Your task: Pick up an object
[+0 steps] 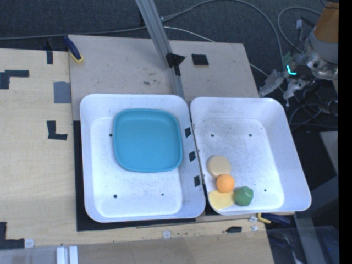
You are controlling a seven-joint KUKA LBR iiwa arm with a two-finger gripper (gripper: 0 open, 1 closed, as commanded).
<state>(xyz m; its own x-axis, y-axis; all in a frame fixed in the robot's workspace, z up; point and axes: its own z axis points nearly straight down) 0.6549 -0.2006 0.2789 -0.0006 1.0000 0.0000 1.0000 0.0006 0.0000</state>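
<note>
the wooden bench (pixel 33 147) fills the left and middle of the view, with black tape marks scattered on its pale top and a lighter board (pixel 159 65) lying under the bins. a slanted metal post (pixel 159 32) crosses the board from the top of the view down to the gap between the bins.

2 shallow white bins sit side by side, touching along their inner rims. the left bin (pixel 99 202) holds a blue square plate (pixel 147 140) with rounded corners, lying flat in its upper middle. the right bin (pixel 264 125) is speckled with dark flecks, and its 4 small objects crowd together in the lower left corner.

the arm (pixel 329 23) enters at the upper right, its orange band visible above the grey wrist. the gripper (pixel 283 84) hangs outside the right bin, just beyond its upper right corner, over dark floor and loose cables, well apart from the objects. whether it is open or closed cannot be told here, and nothing is seen in its grasp.

among the objects, a pale yellow piece (pixel 220 201) lies flat against the bin's lower rim. a beige round piece (pixel 219 165) sits above it. an orange ball (pixel 225 183) rests between those 2, touching both. a green object (pixel 243 196) sits just right of the yellow piece and below the ball.
</note>
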